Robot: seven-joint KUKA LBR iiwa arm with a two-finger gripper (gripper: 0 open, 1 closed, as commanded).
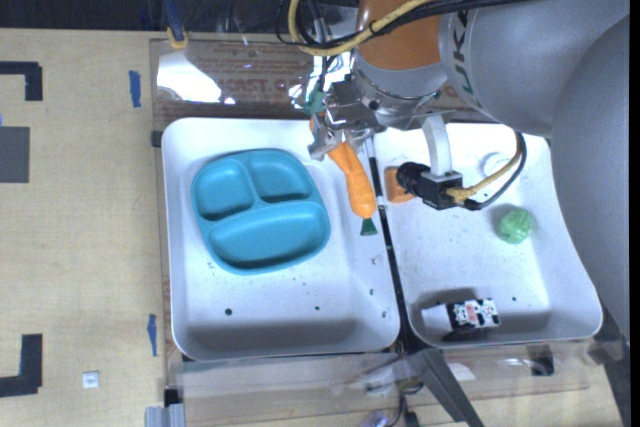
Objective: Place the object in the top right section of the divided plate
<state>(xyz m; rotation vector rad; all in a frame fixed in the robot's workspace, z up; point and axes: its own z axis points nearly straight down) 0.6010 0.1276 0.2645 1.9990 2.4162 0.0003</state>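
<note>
Carrot [355,179] hangs clamped by its top in the gripper [335,137] over the left bin's [190,315] right edge, just beside the plate [262,209], so we judge a short leftward carry to the top-right section, then a low release.

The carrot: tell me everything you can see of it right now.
The carrot is orange, glossy like plastic, with a small green stub at its lower end. It hangs tilted, thick end up at the pincer, tip pointing down and right, over the right edge of the left bin, near the seam between the bins. It sits right of the blue divided plate, apart from it. Whether the pincer truly grips it I cannot tell.
</note>
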